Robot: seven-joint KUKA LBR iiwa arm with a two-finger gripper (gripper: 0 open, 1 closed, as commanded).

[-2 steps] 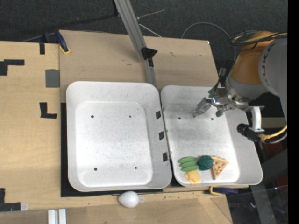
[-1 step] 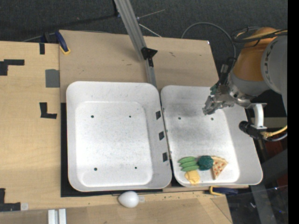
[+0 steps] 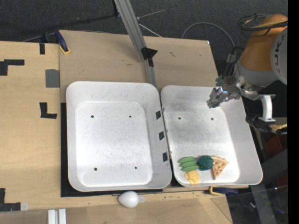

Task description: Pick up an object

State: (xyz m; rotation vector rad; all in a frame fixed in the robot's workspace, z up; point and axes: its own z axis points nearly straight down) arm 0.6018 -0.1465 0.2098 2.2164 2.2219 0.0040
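Observation:
Several small toy foods lie at the near edge of the right bin: a green pea pod, a dark green broccoli-like piece, a yellow piece and an orange pizza slice. My gripper hangs over the far right part of that bin, well away from the food. Nothing shows between its fingers, which look close together.
The left bin sits beside the right one. A white egg-shaped object rests on the bench in front of the left bin. A grey metal pole slants in from the top toward the gap between the bins.

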